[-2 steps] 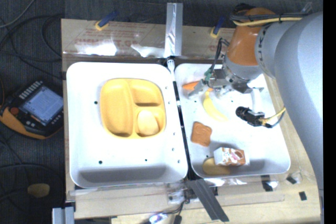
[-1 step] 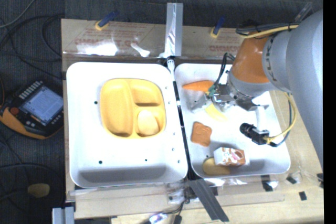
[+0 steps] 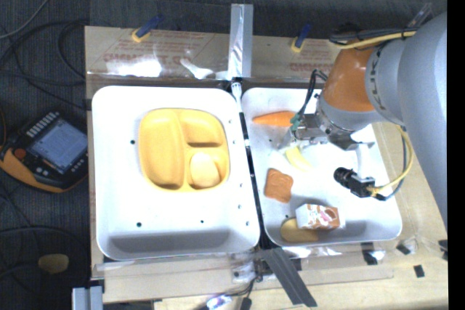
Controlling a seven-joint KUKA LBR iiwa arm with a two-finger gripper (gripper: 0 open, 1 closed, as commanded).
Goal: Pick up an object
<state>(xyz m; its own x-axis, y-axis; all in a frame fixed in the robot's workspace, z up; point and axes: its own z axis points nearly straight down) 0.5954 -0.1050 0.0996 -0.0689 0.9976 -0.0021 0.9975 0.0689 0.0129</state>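
Note:
In the right bin [image 3: 389, 225], an orange carrot [image 3: 270, 119] lies near the back left. My gripper [image 3: 298, 133] is low in this bin, at the carrot's right end and just above a pale yellow piece [image 3: 296, 157]. A brown-orange toast-like slab [image 3: 277, 185] rests in front of it. Near the front wall lies a small pink-and-white carton [image 3: 318, 216], with a yellow-brown rounded item [image 3: 290, 230] beside it. The arm's grey wrist and orange band [image 3: 349, 83] cover the bin's back right.
The left bin [image 3: 116, 229] holds a yellow divided tray [image 3: 182, 149]. A black connector with a yellow cable [image 3: 354, 181] hangs over the right bin. A metal divider [image 3: 241, 40] stands behind the bins. A handheld pendant [image 3: 47, 149] lies off the bench at left.

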